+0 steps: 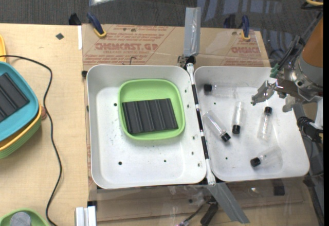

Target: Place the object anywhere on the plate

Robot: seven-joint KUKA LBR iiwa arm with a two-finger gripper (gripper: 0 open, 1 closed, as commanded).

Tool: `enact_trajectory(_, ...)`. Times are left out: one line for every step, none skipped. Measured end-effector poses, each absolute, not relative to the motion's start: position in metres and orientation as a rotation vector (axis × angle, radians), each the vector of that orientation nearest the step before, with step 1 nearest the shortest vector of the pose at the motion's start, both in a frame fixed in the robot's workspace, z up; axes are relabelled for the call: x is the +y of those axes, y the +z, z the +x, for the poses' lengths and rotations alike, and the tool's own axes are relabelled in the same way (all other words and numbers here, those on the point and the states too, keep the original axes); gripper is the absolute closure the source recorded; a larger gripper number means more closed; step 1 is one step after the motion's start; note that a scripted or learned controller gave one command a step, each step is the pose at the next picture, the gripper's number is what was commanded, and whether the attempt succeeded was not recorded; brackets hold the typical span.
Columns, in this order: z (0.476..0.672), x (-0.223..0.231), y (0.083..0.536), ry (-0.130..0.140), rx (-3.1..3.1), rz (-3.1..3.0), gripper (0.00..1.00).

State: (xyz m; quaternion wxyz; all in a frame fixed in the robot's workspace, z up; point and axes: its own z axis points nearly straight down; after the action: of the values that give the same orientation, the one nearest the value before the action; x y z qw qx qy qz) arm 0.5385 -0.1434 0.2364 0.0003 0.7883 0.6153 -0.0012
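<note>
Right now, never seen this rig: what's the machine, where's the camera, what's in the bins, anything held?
One camera looks down at a slant on a bench with two shallow white bins side by side. The machine is a robot arm reaching in from the picture's right; its end effector hangs over the right bin. I see nothing between its fingers, and cannot tell whether they are open or shut.

The left bin holds a green plate with a dark ribbed pad lying on it. The right bin holds several small clear vials with black caps, scattered and lying flat. One of those presumably goes onto the plate.

At the far left sit stacked coloured trays and a black cable.
</note>
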Motion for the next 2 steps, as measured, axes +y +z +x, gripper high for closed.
enact_trajectory(0.538,-0.186,0.26,-0.008,1.502,2.76,0.0)
enact_trajectory(0.522,-0.199,0.328,-0.008,1.064,2.956,0.0)
